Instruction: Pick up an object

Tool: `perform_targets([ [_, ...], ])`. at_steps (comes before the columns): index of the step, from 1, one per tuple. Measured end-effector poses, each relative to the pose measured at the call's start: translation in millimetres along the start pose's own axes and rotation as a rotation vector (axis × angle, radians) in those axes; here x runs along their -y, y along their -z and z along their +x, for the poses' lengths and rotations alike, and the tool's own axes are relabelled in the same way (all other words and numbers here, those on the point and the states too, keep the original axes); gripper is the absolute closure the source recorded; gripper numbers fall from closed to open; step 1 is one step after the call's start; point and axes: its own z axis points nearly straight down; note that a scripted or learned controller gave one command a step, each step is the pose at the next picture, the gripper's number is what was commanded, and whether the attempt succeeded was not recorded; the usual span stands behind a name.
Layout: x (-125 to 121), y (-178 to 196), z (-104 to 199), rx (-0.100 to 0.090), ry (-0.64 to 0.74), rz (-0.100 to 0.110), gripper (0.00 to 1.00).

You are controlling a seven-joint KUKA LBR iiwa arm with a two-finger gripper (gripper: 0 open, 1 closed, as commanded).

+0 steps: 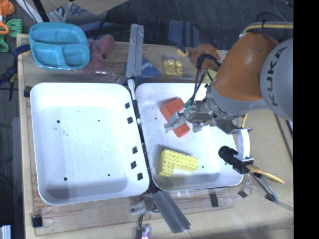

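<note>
Yellow studded block [176, 162] lies near edge of right bin [149, 133], flat, untouched. Just beyond it, gripper [175, 120] sits low over orange-red block [174, 114] at bin's middle; metal tips overlap block's near-left side. You cannot tell whether pincer is spread or pressed, nor whether block sits between tips. Your best move, as judgement: centre tips across block's narrow width, descend straight, squeeze, then lift slowly. Left bin [79, 143] alongside.

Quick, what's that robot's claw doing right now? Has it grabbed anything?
Gripper: over the flat orange studded plastic block in the right white bin; open or shut, and holding or not, cannot be told.
</note>
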Motion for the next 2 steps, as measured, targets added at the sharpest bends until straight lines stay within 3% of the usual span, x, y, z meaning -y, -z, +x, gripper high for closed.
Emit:
perform_targets([
  [1,-80,-62,-68,0.000,-0.099,0.002,0.00],
  [2,-98,-177,-81,0.001,0.000,-0.001,0.00],
])
